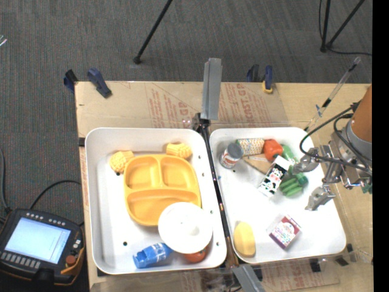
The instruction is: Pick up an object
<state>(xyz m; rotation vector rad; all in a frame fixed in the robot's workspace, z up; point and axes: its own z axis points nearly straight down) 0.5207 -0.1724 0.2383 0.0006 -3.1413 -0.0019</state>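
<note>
camera view: two white bins side by side on the bench. left bin (97,181) holds a yellow divided tray (159,184), two corn pieces at its upper corners (120,160) and (178,149), a white round lid (185,227) overlapping the tray's lower right corner, a blue carton (151,255) near the bottom wall and something red-orange (196,257) peeking from under the lid.

right bin (316,239) is where the arm works. clutter is bunched in the upper half: small can (231,155) by the left wall, a pale speckled roll (250,145), an orange-red piece (272,149), a cow-print carton (273,178) and a green piece (293,184) touching that carton. lower down, well apart from the pile: a yellow lemon-like object (244,238) and a pink patterned box (284,232) (both lie free, easier picks, i'd judge).

gripper (320,198) sits at the bin's right side, just beside the green piece, nothing between its fingers. fingers look slightly apart but it's too small and slanted to call, so cannot tell. no object lifted yet; the pick isn't done. nearest candidate is the green piece, though its contact with the carton could spoil a grasp.
</note>
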